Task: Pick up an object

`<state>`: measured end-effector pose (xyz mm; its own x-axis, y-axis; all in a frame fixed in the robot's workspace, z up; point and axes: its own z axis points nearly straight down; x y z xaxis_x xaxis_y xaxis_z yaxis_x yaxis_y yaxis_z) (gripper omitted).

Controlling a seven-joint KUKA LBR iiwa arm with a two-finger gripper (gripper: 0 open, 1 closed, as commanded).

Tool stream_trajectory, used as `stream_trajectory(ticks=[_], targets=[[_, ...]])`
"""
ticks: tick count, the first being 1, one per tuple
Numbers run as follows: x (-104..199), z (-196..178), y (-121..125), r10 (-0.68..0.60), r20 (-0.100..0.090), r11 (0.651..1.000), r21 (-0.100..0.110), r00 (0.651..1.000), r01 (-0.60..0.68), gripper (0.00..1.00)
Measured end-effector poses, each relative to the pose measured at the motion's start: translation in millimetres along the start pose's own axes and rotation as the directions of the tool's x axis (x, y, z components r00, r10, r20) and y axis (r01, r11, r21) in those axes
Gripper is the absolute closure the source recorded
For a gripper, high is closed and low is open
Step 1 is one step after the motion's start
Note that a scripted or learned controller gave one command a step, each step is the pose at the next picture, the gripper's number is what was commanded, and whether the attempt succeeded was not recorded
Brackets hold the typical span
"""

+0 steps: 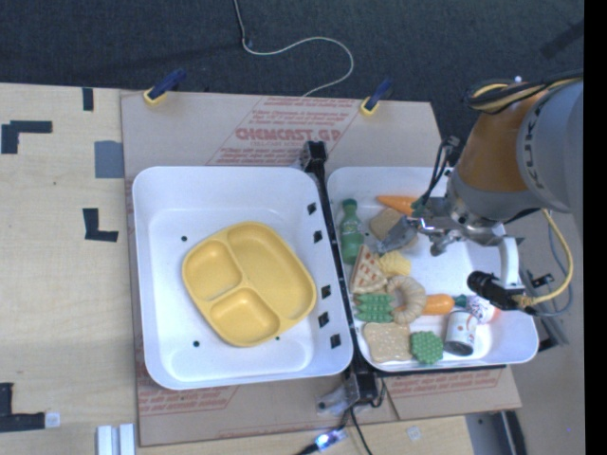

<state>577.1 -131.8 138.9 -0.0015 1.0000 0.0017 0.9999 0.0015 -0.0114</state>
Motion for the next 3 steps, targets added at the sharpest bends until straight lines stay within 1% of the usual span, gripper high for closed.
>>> stream_trajectory(ticks=[1, 2, 3], targets=[[-2, 52, 1, 0.004, 0.005, 1.000, -0.010, 1.000, -0.004, 0.00], [1, 43, 1, 0.000, 0.000, 1.000, -0.007, 1.000, 0.000, 1.00], [0, 3, 1, 0.000, 0.002, 1.000, -0.011, 1.000, 0.000, 1.00]])
